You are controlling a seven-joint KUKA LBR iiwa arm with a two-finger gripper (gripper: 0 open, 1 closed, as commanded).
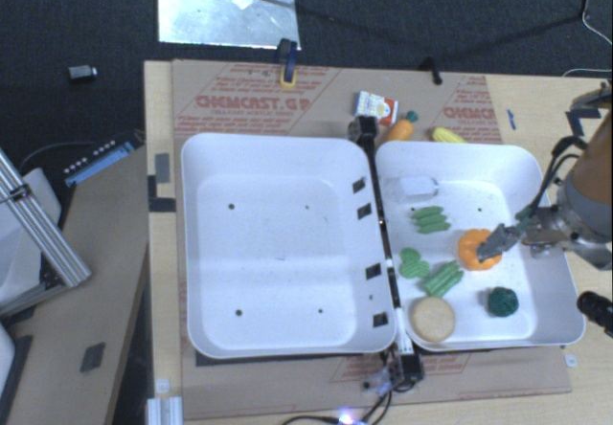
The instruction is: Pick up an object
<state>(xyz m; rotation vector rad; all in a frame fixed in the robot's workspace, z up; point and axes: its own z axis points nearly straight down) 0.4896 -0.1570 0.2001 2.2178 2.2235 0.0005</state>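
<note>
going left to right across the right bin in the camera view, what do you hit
leafy green piece → round tan cookie → orange fruit with the hand on it → dark green broccoli

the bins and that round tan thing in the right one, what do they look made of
The bins: most likely thin moulded plastic, white and slightly glossy, with rounded corners and soft highlights along the rims. The round tan thing: looks like a plastic or foam toy cookie, matte, pale with a darker edge. At this size the view cannot settle which.
</note>
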